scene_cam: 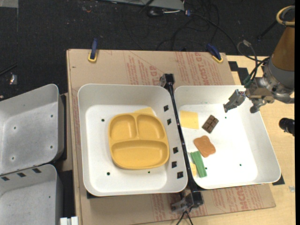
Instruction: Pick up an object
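The right bin (pixel 262 146) holds a pale yellow cheese slice (pixel 190 119), a small brown chocolate piece (pixel 210 123), an orange bread-like piece (pixel 205 146) and a green stick (pixel 198 164). My gripper (pixel 243 103) hangs over the bin's far right part, above its floor and to the right of the chocolate piece. Its two fingers stand apart with nothing between them.
The left bin (pixel 93 125) carries a yellow divided tray (pixel 138 141) with a pale yellow piece (pixel 146 111) peeking out behind it. A black divider (pixel 177 139) runs between the bins. Two white bin lids (pixel 28 125) lie at the left.
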### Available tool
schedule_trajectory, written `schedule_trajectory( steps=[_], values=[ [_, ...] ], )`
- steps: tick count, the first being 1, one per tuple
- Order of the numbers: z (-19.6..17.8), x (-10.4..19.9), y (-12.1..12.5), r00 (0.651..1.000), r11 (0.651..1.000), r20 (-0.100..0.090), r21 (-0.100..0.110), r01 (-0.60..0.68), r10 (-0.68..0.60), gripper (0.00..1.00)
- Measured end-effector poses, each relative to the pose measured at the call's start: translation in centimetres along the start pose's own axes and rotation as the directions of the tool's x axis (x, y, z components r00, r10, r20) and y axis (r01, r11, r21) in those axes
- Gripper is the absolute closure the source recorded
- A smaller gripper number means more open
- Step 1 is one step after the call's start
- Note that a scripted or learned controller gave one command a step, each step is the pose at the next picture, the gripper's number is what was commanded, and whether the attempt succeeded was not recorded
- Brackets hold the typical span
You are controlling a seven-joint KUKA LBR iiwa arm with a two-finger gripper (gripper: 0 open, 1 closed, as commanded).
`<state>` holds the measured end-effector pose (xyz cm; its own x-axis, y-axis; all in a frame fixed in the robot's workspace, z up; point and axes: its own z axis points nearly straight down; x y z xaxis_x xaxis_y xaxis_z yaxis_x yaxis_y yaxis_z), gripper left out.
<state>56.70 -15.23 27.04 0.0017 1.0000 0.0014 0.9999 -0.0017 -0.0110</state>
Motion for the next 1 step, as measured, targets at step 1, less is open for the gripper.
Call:
schedule_trajectory(
  steps=[1],
  values=[
    [-0.60,0.05,0.19,1.000,1.000,0.002,-0.010,0.003,-0.003,0.00]
  ],
)
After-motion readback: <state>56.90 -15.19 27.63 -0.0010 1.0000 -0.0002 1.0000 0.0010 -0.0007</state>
